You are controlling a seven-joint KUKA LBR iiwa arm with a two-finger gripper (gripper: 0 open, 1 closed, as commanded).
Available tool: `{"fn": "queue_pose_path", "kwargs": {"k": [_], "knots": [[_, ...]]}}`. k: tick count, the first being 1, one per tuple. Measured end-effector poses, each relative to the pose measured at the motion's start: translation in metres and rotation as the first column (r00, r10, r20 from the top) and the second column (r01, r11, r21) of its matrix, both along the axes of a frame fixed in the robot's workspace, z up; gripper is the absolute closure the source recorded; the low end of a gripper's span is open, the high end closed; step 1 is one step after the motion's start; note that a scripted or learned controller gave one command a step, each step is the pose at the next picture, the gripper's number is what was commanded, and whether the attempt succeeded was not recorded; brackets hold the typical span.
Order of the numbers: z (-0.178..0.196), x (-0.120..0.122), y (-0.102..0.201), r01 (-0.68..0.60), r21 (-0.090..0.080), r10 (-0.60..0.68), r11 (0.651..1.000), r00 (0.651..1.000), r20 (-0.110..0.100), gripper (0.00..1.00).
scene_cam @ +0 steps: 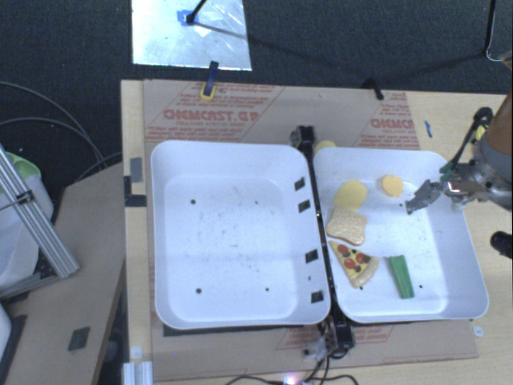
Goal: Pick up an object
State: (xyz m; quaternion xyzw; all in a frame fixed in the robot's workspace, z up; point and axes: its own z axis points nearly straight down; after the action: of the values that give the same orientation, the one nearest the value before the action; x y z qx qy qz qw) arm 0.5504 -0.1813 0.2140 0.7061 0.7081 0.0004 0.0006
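Plainly the arm is at the approach stage: the gripper (417, 202) hangs at the right bin's (449, 295) right edge, its dark fingers (423, 192) reaching leftward over the white floor with nothing between them; whether they are spread or closed I cannot tell at this size. No object is in hand yet; every candidate lies in the right bin. Nearest is the small round yellow piece (392, 185), just beside the fingertips to their left; next the larger yellow disc (351, 193), with the slice of toast (347, 226) touching or nearly touching it below; the pizza slice (357, 264) lies below that, and the green stick (401, 277) rests apart near the front.

To do this well, I would judge the small round piece the best target; it sits alone with bare floor around it, so the fingers can straddle it and descend squarely. It looks low and flat, so the fingers should reach the floor before closing.

The toast and disc crowd each other by the black divider (314, 215) beside the left bin (232, 239), leaving little room. Both bins sit on a counter (264, 107) of printed board; a small yellow thing (325, 146) lies beyond the bins' far rims.
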Motion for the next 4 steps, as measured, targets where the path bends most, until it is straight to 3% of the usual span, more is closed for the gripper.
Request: {"fn": "queue_pose_path", "kwargs": {"k": [1,2,3,4], "knots": [[-0.134,0.038,0.033,-0.003,0.003,0.003,1.0,1.0,0.001,0.0],[-0.13,-0.03,-0.024,0.009,-0.001,-0.009,1.0,1.0,-0.005,0.0],[-0.118,-0.025,-0.02,0.001,-0.001,-0.001,1.0,1.0,0.004,1.0],[-0.13,0.005,0.074,-0.009,0.0,0.009,1.0,1.0,0.001,1.0]]}}
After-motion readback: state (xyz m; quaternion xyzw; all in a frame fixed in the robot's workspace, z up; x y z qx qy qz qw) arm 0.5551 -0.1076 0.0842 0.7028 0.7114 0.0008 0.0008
